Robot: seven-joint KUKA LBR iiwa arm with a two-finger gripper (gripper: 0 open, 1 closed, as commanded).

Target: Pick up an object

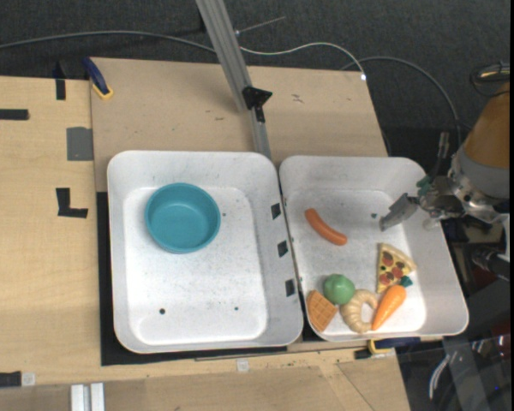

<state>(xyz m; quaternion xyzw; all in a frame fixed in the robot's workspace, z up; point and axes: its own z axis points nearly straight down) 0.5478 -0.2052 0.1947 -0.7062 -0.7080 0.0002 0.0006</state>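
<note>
Arm enters from the right; gripper [397, 213] hangs over the upper right part of the right bin [343, 171], pointing left and a little down in the view. How far the gripper stands apart cannot be told from this slant; nothing is seen held in it. Candidate objects all lie in this bin. Nearest to the left of the gripper: sausage [325, 227], long axis running from upper left to lower right. Below the gripper: pizza slice [394, 267], then carrot [390, 306] slanting up to the right, touching a pale pretzel-like piece [358, 311]. Green ball [339, 287] and waffle piece [321, 310] sit by the bin's lower left. Left bin [120, 229] on the counter [34, 144] holds a teal bowl [182, 217], well apart. Judgement: sausage is the clearest target, lying alone; a grasp should close across its short axis.
</note>
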